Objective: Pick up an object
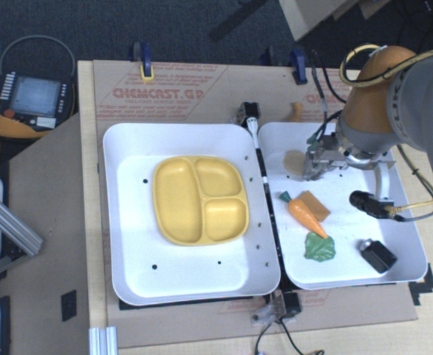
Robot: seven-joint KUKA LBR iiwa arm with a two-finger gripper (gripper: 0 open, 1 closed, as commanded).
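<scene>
The pincer (314, 163) hovers low at the right bin's (408, 268) upper left; whether it is spread, I cannot tell. The toy carrot (306, 216) lies just below, touching a tan block (317, 205), so a descent could nudge both aside.

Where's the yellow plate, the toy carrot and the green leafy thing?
Yellow plate (199, 198): camera view, on the ridge where its three sections meet.
Toy carrot (305, 217): camera view, middle of its orange body.
Green leafy thing (320, 248): camera view, centre of the green lump.
</scene>
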